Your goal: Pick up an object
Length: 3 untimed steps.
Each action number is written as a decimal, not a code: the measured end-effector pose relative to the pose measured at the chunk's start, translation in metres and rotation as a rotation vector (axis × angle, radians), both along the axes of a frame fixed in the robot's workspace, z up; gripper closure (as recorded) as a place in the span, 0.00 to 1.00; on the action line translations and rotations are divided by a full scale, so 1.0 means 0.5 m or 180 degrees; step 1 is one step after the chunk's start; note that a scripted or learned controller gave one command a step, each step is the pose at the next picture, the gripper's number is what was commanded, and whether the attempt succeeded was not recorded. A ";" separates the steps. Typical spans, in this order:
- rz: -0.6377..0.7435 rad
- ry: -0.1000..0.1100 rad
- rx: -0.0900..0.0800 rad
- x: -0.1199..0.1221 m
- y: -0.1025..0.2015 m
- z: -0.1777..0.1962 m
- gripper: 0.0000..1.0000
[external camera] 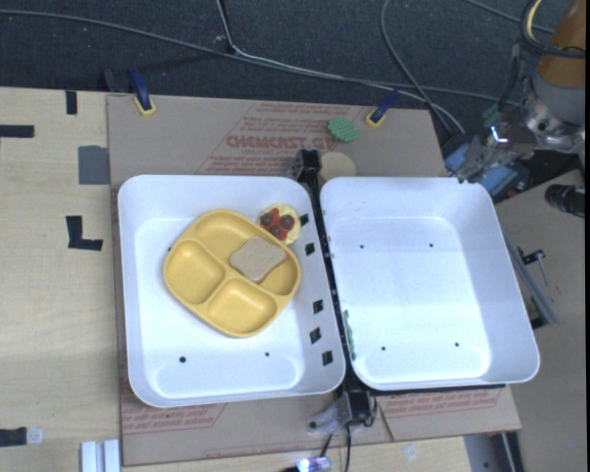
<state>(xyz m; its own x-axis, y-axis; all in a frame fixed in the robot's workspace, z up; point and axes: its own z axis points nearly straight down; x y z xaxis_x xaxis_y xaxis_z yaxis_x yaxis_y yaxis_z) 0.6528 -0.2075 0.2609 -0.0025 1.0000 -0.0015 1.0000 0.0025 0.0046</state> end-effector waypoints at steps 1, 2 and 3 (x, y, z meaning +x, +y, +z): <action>-0.0004 0.0009 0.0002 0.001 0.001 0.049 1.00; 0.0005 0.0017 0.0005 0.003 0.098 0.048 1.00; 0.0011 0.0021 0.0008 0.015 0.204 0.020 1.00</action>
<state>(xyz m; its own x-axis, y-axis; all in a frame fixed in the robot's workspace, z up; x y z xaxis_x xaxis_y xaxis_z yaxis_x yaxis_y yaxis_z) 0.6603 -0.1053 0.2711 -0.0059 1.0000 0.0011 1.0000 0.0059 -0.0019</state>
